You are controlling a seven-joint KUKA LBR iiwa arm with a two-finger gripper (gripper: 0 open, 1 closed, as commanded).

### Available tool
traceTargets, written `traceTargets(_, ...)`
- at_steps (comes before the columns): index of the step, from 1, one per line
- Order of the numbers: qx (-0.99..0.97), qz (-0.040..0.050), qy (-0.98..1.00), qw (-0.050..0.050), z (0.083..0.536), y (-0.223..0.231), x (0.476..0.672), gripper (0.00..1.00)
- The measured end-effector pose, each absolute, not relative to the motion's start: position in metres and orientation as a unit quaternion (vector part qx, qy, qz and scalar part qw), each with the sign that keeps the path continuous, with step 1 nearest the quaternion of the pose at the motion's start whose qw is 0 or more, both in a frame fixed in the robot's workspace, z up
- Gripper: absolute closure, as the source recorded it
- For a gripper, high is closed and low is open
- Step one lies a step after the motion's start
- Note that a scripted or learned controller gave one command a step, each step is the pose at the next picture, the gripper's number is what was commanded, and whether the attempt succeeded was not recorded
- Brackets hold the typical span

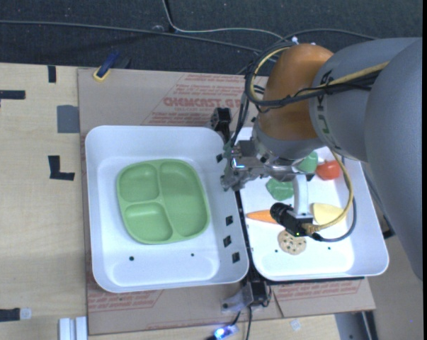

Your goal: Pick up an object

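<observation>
My gripper (232,172) hangs over the left edge of the right bin (355,261), by the wall between the two bins, with the orange-banded wrist above it. I see nothing held in it. In the right bin lie an orange carrot (259,217), a speckled cookie (292,244), a yellow wedge (327,211), a red piece (329,170) and a green leafy piece (279,188). Another green piece (309,163) peeks out from under the arm. The arm hides the back part of this bin.
The left bin (100,147) holds a green divided plate (162,200) at its middle. Both bins rest on brown cardboard (192,101) on a wooden bench. A blue and yellow tool (105,66) lies at the cardboard's far left corner.
</observation>
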State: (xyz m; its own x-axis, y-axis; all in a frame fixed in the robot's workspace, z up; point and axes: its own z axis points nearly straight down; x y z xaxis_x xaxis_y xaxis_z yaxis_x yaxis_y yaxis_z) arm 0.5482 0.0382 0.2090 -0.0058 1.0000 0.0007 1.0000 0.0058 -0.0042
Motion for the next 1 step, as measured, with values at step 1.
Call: traceTargets(1, -0.705, 0.0007, -0.710, 0.002, 0.2201, 0.0872, 0.5148, 1.00)
